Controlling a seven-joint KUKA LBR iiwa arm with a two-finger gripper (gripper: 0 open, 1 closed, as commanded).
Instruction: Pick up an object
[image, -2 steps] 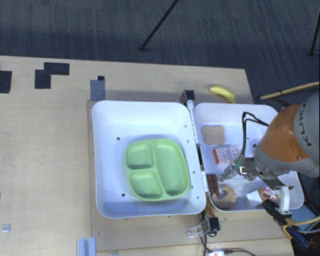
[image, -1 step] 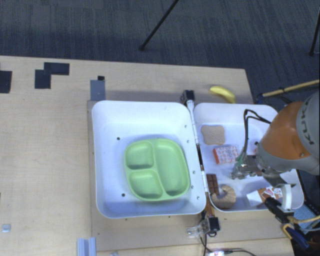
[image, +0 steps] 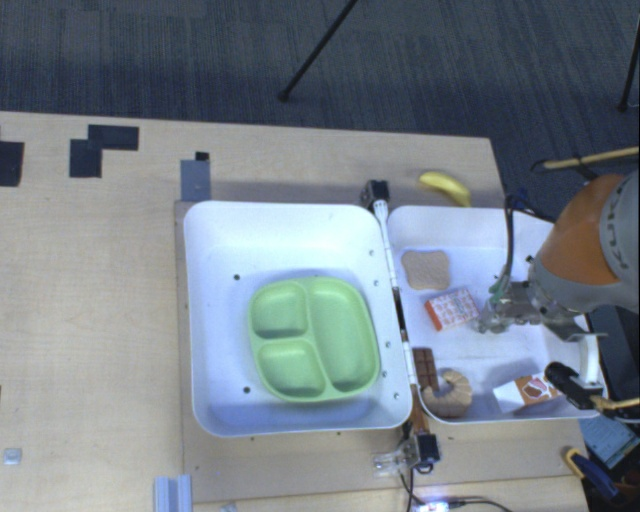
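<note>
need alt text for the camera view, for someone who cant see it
A grey robot arm with an orange band reaches from the right, its gripper low over the right white bin, which holds a tan slice, an orange-red packet, a chocolate bar, a brown pastry and a small carton. The left white bin holds a green divided plate; a banana lies on the bench behind.

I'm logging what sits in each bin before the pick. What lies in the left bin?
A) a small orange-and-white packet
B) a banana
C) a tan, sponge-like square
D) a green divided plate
D: the green divided plate lies in the left bin; the tan square and the packet lie in the right bin, and the banana rests on the bench behind it.
</note>
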